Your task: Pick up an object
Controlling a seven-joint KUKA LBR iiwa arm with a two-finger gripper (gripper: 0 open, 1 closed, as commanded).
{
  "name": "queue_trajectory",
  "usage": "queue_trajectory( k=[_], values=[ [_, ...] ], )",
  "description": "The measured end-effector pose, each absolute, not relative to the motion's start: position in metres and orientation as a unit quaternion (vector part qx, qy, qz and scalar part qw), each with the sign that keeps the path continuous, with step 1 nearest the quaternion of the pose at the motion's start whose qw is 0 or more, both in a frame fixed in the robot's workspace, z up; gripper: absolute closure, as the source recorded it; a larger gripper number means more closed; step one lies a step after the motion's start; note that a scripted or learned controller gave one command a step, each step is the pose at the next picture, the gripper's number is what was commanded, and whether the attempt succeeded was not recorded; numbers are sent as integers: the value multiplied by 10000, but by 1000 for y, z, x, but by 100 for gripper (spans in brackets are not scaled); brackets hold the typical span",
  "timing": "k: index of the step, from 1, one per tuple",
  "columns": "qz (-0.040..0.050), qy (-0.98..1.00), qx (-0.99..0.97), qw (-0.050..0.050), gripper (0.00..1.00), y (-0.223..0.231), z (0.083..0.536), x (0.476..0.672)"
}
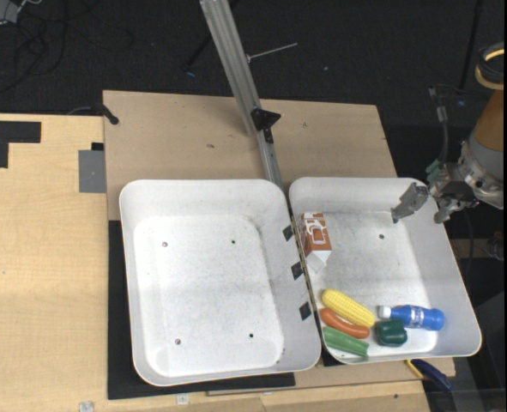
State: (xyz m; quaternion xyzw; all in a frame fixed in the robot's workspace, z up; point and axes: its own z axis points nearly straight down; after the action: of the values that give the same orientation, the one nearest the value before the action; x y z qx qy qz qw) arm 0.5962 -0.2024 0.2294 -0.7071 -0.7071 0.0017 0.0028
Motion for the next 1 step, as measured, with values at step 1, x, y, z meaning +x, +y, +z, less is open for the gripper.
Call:
queue_trajectory(
  k=[1],
  values=[
    [17,-7072,-7070,32,0,-200,186,596]
  ],
)
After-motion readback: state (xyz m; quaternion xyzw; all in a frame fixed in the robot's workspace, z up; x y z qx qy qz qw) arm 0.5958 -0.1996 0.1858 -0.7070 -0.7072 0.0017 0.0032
